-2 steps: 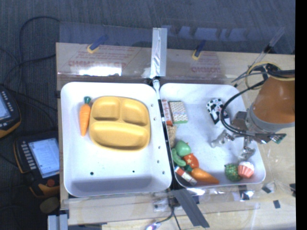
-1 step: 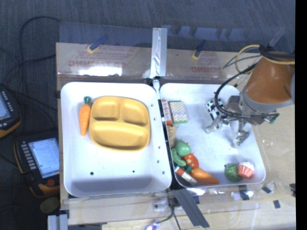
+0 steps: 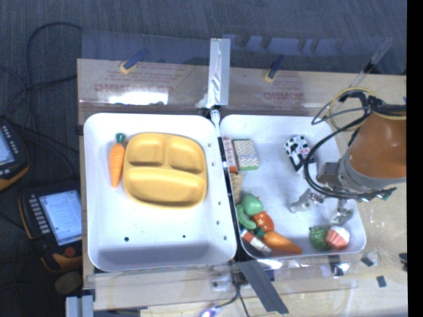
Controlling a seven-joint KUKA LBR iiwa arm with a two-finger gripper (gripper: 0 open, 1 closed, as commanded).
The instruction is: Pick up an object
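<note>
Jaws stand apart with nothing between them, low in the right bin (image 3: 291, 127), beside a cupcake toy (image 3: 337, 237).

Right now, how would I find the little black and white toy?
Look in the right bin, on the side the arm reaches into. Near its far edge, past the tool, a black and white toy sits by itself on the bare white floor. The toys near it are green, red or orange.
</note>
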